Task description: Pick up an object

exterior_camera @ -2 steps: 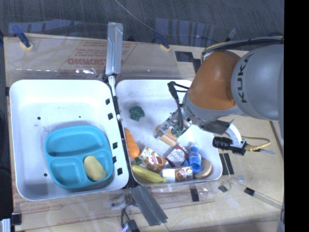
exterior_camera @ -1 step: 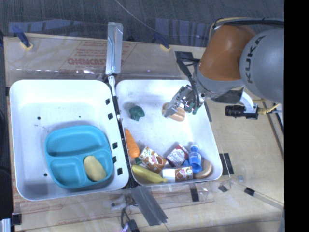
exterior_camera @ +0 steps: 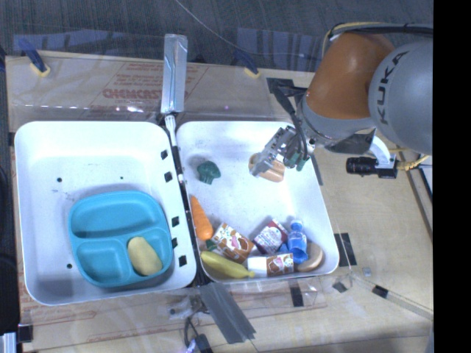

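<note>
Two shallow white bins are being viewed from above at a slant, side by side on the bench [exterior_camera: 383, 234].

Nearest the camera, along the front wall of the right bin [exterior_camera: 243, 142], a cluster of items is lying: a yellow banana [exterior_camera: 224, 265], a printed snack carton [exterior_camera: 232, 243], a second small carton [exterior_camera: 269, 238], a blue bottle [exterior_camera: 296, 241] and a tan rounded piece [exterior_camera: 315, 258] at the front right corner. The printing on the cartons is too small to be read. An orange carrot [exterior_camera: 201, 218] is lying against the divider wall, just behind the banana.

In the left bin [exterior_camera: 44, 168], a blue divided tray [exterior_camera: 110, 219] is resting toward the front; a yellow potato-like item [exterior_camera: 145, 256] is sitting in its front right compartment.

Farther back in the right bin, a small green broccoli-like piece [exterior_camera: 208, 170] is lying apart from the cluster.

Beyond it, the gripper [exterior_camera: 274, 160] is being held over the right rear of the right bin, and a small tan object [exterior_camera: 269, 170] is seen at its fingertips, possibly clasped between them, though the contact is not clearly resolved.

On the arm [exterior_camera: 401, 87], the letters "KUKA" are being displayed. Behind the bins, red writing is showing on a clear sheet [exterior_camera: 110, 87], with only "CHEMCAS" being partly legible.
</note>
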`<state>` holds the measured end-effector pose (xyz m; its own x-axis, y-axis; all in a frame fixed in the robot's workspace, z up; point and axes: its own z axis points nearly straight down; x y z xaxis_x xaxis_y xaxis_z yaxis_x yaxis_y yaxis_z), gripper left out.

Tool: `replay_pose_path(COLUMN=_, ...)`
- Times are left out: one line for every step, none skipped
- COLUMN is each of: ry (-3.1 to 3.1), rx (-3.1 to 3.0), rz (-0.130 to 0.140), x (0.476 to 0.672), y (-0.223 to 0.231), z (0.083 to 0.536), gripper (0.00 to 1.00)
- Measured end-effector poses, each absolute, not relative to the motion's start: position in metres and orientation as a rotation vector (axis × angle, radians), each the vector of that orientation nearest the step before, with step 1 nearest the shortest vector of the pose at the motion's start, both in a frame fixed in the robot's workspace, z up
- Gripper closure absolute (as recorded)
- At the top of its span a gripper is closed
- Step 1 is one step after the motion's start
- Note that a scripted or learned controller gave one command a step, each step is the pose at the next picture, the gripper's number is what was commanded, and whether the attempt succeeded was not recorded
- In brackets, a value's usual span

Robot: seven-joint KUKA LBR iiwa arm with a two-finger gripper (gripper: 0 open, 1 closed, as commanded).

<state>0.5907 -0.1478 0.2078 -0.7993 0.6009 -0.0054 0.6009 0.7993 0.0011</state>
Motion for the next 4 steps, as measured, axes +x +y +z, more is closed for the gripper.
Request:
replay_pose_path(ry=2.910, rx=1.193, rz=0.000, x=0.539, y=-0.089, z=0.200, gripper=1.00)
replay_pose_path(ry=3.114, rx=0.439, rz=0.001, x=0.564, y=-0.125, z=0.136, gripper=1.00)
replay_pose_path(ry=3.115, rx=0.337, rz=-0.006, x=0.627, y=-0.213, z=0.190, gripper=1.00)
replay_pose_path(ry=3.120, rx=0.334, rz=-0.001, x=0.627, y=-0.211, z=0.188, gripper=0.00)
